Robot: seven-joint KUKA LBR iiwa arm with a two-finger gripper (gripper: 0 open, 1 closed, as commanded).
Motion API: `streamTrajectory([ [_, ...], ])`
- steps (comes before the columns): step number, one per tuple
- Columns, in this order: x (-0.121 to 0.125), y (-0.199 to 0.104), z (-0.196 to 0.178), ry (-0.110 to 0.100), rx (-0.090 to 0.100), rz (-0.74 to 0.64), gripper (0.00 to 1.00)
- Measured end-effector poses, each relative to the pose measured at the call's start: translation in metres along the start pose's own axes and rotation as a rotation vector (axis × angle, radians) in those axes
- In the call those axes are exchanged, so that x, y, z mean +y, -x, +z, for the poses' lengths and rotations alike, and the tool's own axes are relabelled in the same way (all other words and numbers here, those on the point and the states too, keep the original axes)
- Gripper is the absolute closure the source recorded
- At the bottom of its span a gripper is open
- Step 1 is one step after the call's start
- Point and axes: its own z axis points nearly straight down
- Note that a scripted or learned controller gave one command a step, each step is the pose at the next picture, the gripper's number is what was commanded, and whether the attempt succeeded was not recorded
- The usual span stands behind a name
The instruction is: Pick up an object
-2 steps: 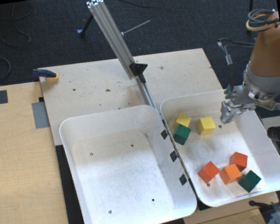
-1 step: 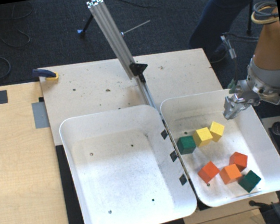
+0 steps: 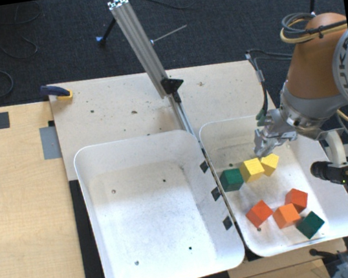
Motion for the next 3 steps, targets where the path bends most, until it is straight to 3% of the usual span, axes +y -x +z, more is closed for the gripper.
streamTrajectory([
  [2,-0.014,-0.092,-0.004,0.0,0.0,0.0,1.0],
  [3,-0.014,-0.153,0.004,-0.003,0.0,-0.001,1.0],
])
